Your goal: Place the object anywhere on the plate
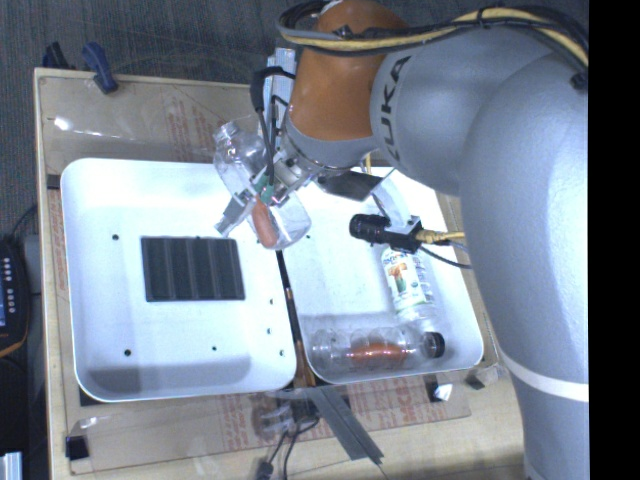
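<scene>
A grey robot arm with an orange band reaches in from the right, its gripper (262,200) poised over the seam between two white bins and closed on a small orange object (265,225). A dark ribbed plate (192,268) lies in the left bin (90,258). Two clear bottles (408,278) rest in the right bin (330,268).

bins (90,268) white | plate (192,268) dark grey, ribbed in stripes | arm (500,138) grey with orange band (335,78) | tool (262,203) clear plastic, holding an orange-red piece | bottle (408,283) clear, white label with orange and green print | second bottle (375,348) clear, reddish inside, black cap | table (150,103) tan
</scene>
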